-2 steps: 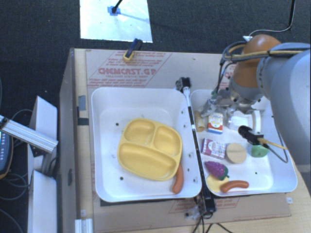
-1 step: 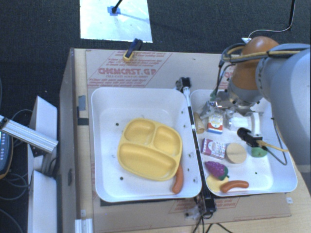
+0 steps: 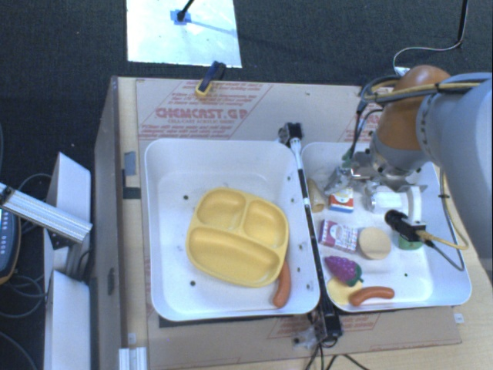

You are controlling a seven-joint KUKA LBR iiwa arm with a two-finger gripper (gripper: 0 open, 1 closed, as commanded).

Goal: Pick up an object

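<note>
Nearest me, in the right bin (image 3: 451,280), an orange sausage (image 3: 371,294) lies along the front wall, with purple grapes (image 3: 343,269) just behind it. Over in the left bin (image 3: 173,206), a second sausage (image 3: 283,284) rests against the near corner of the yellow divided tray (image 3: 239,236). Moving back on the right, there's a round tan bun (image 3: 375,243) beside a red-and-white packet (image 3: 337,235). Behind those is a small red-and-white carton (image 3: 341,201), and my pincer (image 3: 340,180) is right over it, very close. Released or clenched? I can't tell from here. The arm (image 3: 454,122) comes in from the right above that bin. Farthest back, a small yellow-and-black thing (image 3: 209,78) lies at the far edge of the worktop (image 3: 223,112).
</note>
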